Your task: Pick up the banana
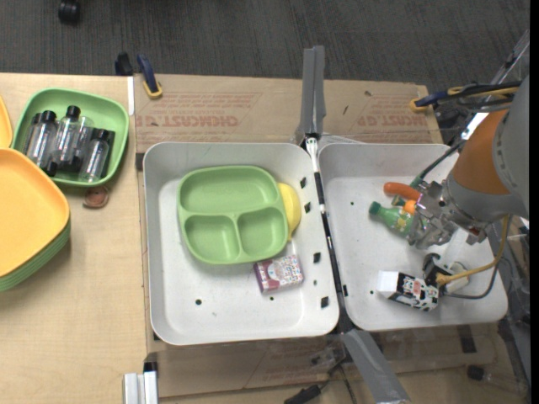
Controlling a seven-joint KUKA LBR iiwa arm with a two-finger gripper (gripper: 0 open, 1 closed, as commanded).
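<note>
At the far left edge of the bench [76,310] sits a stack of orange plates [29,217], cut off by the frame. Behind it, near the bench's back left corner, a small green tray [114,120] holds several dark-capped clear bottles [67,144].

Next comes the left bin [168,301], a shallow white tray. A green divided plate [233,213] with three compartments fills its back half, leaving open white floor along the front edge and the front left corner. A small pink patterned packet [280,273] lies just in front of the plate, toward the bin's right side. The banana [290,206] is a yellow curve peeking out from under the plate's right rim, close to the bin's right wall; most of it is hidden by the plate, which hems it in on the left while the wall and the divider bar between the bins hem it in on the right.

The right bin [362,310] has open floor along its left side and back. A green bottle [392,215] and an orange object [402,190] lie near its middle. A black and white patterned carton [411,290] rests near the front edge. The gripper [427,225] hovers low beside the green bottle, well apart from the banana; whether its fingers are apart or together cannot be told. The grey arm [493,162] enters over the bin's right edge.
</note>
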